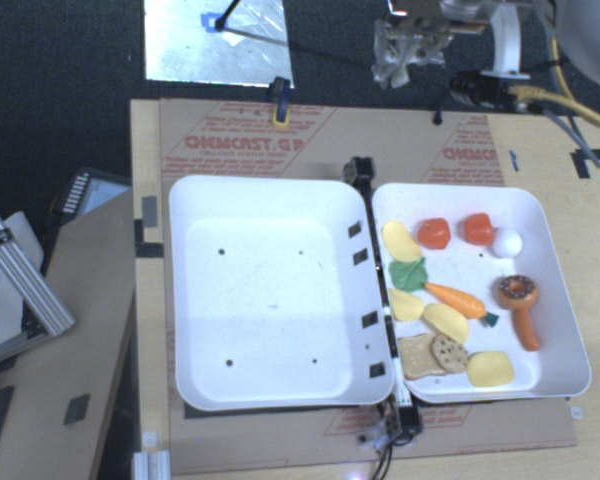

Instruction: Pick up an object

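White plastic takes up the lower half of the frame: two shallow bins side by side, the left bin (270, 288) bare and the right bin (550, 268) holding all the toy food. Nearest the bottom edge of the right one lie a slice of bread (416, 356), a cookie (448, 352) and a yellow piece (490, 369). Further up sits the carrot (456, 299), its long axis running from upper left to lower right, green tip toward the bin's middle. Beside it at the right is a brown-capped mushroom (520, 308), and beyond that two red pieces (456, 231) and a white egg (507, 242) near the far wall.

Past the bins, at the top of the frame, the gripper (408, 50) hangs over the dark floor — well apart from every object, which all lie below it and slightly to the right in the picture. Whether it is released or clenched I cannot tell. Nothing is grasped; my judgement is the pick has not begun, and the arm must travel down-frame into the right bin first.
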Robot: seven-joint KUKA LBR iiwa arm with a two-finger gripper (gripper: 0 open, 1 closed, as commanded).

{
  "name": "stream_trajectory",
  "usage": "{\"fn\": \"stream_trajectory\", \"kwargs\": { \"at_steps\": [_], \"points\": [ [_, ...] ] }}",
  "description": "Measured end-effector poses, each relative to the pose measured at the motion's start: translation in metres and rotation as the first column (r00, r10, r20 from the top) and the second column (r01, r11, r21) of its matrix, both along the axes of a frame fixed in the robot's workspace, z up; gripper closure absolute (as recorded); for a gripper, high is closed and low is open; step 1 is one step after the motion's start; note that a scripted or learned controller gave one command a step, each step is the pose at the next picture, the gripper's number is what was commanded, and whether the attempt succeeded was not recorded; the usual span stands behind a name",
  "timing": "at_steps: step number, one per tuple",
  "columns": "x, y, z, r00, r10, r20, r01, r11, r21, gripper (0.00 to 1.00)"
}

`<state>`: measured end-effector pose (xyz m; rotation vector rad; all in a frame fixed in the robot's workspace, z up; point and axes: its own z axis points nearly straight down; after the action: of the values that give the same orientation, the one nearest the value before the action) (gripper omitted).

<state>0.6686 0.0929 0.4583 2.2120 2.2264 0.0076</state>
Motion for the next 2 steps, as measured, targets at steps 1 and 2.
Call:
{"fn": "stream_trajectory", "kwargs": {
  "at_steps": [1, 2],
  "points": [
    [0.0, 0.0, 0.032, 1.0, 0.0, -0.001, 0.0, 1.0, -0.001, 1.0],
    [0.0, -0.005, 0.053, 1.0, -0.003, -0.003, 0.003, 1.0, -0.001, 1.0]
  ]
}}
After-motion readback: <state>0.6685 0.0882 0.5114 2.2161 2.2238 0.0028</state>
